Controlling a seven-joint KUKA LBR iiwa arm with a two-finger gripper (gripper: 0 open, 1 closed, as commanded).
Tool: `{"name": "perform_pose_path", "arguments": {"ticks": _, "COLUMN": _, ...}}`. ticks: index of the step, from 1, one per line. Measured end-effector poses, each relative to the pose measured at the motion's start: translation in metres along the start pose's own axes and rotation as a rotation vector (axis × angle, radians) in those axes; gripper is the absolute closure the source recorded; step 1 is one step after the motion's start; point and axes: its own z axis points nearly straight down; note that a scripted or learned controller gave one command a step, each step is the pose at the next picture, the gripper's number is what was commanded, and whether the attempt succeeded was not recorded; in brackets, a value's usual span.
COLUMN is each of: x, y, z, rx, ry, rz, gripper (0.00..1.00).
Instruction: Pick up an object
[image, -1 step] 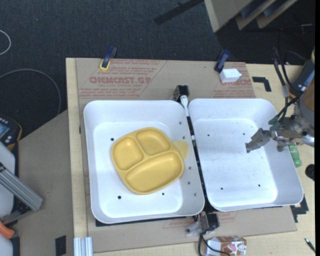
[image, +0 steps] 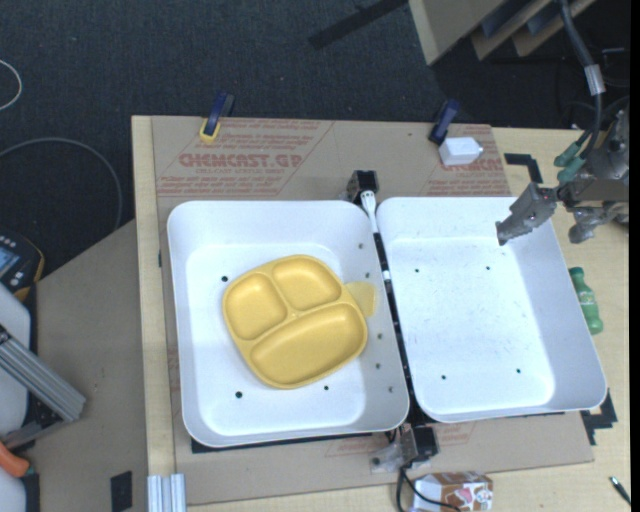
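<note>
Counter (image: 300, 150): two white bins side by side.
Left bin (image: 190, 300): yellow tray (image: 293, 320) lying mid-bin.
Claw (image: 520, 222): over right bin's (image: 480, 330) far-right rim, well apart from tray; grip state can't tell.

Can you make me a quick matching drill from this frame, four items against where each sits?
Items:
1. yellow divided plate
2. hand
3. white block
4. green object

Places:
A. on the board behind the right bin
B. lying in the left bin
C. on the bench just outside the right bin's right rim
D. above the right bin's far right corner

Pairs: 1-B, 2-D, 3-A, 4-C
</note>
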Motion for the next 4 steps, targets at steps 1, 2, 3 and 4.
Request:
{"name": "perform_pose_path", "arguments": {"ticks": 1, "x": 0.023, "y": 0.001, "z": -0.092, "rx": 0.005, "ry": 0.0, "rz": 0.005, "gripper": 0.0}}
{"name": "perform_pose_path", "arguments": {"ticks": 2, "x": 0.198, "y": 0.002, "z": -0.105, "rx": 0.011, "ry": 0.005, "rz": -0.009, "gripper": 0.0}}
{"name": "perform_pose_path", "arguments": {"ticks": 3, "x": 0.189, "y": 0.003, "z": -0.116, "rx": 0.009, "ry": 0.003, "rz": 0.007, "gripper": 1.0}}
{"name": "perform_pose_path", "arguments": {"ticks": 4, "x": 0.194, "y": 0.001, "z": -0.044, "rx": 0.023, "ry": -0.001, "rz": 0.009, "gripper": 1.0}}
